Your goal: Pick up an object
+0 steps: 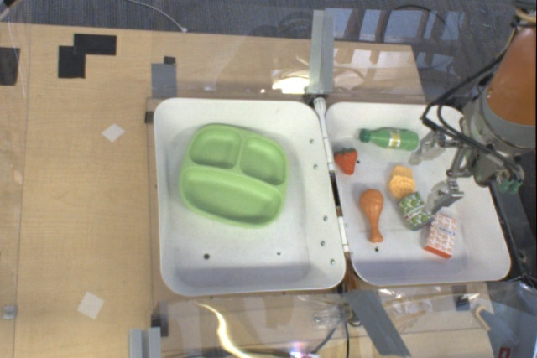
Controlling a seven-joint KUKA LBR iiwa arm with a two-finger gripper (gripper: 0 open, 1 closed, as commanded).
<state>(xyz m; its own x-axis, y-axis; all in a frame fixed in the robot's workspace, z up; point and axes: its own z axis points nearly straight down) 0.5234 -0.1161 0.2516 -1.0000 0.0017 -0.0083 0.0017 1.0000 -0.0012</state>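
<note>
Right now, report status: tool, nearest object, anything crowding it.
Tool low over right white bin, nothing seen gripped. Small green patterned block just beside it. Red-and-white packet and orange corn-like toy crowd close.

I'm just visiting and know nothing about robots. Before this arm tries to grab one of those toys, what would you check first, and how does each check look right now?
1. Objects within reach: ok. The green bottle, strawberry, corn piece, drumstick, green packet and red-and-white packet all lie in the right bin.
2. gripper over that bin: ok, near the green packet.
3. Nothing held already: cannot tell.
4. Target stands apart: not ok. The green packet touches the red-and-white packet, with the corn piece close by.
5. Left bin out of the way: ok, holding just the green tray.
</note>
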